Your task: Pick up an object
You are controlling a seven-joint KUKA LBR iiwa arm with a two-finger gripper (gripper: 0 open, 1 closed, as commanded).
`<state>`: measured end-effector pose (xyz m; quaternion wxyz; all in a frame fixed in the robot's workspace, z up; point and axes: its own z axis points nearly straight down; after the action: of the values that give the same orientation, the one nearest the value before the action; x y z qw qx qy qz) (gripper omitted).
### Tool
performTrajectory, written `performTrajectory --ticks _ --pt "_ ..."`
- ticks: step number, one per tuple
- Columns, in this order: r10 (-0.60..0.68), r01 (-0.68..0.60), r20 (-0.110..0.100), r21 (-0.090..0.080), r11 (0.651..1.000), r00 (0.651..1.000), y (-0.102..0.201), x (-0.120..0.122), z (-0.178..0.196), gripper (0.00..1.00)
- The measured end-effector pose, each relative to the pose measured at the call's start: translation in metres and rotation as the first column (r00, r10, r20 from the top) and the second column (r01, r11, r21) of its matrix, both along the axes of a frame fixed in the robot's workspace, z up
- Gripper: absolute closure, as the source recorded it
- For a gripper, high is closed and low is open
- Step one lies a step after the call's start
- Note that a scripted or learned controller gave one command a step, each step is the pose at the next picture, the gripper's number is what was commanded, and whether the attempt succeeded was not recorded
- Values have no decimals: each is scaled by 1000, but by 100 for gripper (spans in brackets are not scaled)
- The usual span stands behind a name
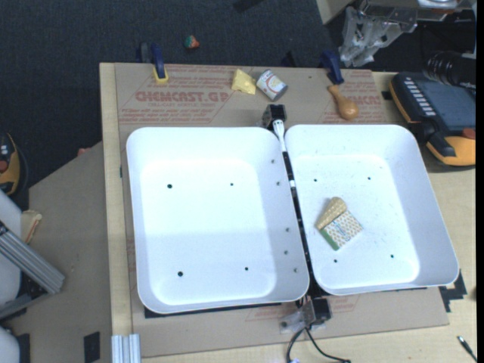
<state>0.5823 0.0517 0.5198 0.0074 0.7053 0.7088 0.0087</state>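
Note:
The right bin (401,157) holds two small objects lying against each other near its middle. One is a tan wedge (331,211). The other is a flat block with a green and white pattern (342,230), just below and to the right of the wedge. My gripper (360,45) hangs beyond the bench's far edge, above the far left corner of the right bin and well away from both objects. Nothing is seen in its grasp. The left bin (151,203) sits beside the right one.
On the brown board behind the bins lie a yellow piece (243,82), a small white box (271,85) and a brown pear-shaped thing (345,104). Blue clamps (158,63) (331,67) grip the far edge. A black and yellow handset (442,116) rests at the right.

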Motion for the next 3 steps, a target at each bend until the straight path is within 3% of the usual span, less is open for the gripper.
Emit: performTrajectory --ticks 1,2,3 --pt "1 -1 -35 -2 1000 999 64 34 -107 100" --pt "4 -4 -36 -2 1000 999 156 52 -199 100" --pt "-6 6 -32 -4 1000 999 149 14 -244 100"
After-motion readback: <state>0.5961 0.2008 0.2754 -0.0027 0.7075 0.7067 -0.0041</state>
